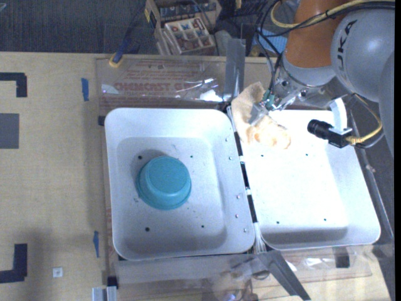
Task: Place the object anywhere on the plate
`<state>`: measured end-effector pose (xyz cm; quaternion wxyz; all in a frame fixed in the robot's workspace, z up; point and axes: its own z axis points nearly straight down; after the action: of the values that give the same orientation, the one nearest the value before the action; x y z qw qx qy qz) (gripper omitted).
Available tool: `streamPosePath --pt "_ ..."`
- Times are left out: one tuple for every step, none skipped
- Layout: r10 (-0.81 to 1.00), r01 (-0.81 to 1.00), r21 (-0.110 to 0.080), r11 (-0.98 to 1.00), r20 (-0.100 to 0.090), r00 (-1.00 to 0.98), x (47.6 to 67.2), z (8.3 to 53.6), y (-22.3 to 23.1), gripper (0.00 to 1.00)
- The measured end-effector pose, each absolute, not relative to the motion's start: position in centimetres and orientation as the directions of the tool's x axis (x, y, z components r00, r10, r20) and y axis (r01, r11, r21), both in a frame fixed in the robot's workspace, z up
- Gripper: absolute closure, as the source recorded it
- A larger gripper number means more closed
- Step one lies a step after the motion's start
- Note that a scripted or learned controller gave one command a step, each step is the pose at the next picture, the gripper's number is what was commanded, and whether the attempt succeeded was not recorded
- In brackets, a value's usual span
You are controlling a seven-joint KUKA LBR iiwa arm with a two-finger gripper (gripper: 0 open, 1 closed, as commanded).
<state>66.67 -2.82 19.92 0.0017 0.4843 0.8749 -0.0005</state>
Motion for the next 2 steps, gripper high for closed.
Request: streamPosePath --pt "0.846 0.846 0.005 0.533 -0.005 -0.533 66.8 22.6 -2.7 1.00" --pt "0.572 0.572 0.001 0.821 -0.001 -0.821 63.7 23.5 0.5 1.00"
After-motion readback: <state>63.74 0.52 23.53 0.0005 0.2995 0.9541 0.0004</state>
